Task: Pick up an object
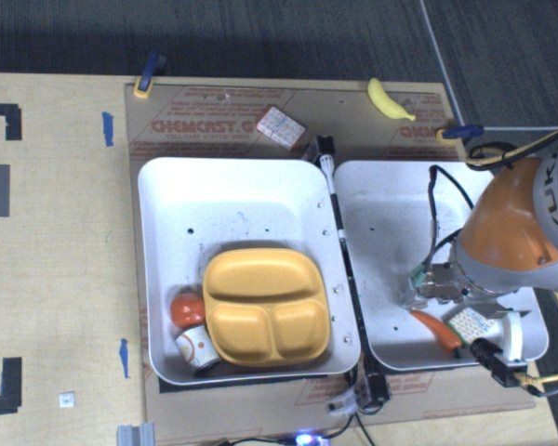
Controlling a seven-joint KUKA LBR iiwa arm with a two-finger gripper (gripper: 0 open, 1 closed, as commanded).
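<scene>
The claw is low in the right bin near the orange carrot, I cannot tell its grip, so it should center over the carrot before squeezing.

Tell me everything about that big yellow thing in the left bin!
It is a yellow divided tray that looks like smooth plastic, with rounded corners. Grooves split it into three sections: one long one at the far side and two smaller ones at the near side. It looks to be lying bottom-up, flat in the near half of the left bin. A small red and white object sits right against its left edge.
</scene>
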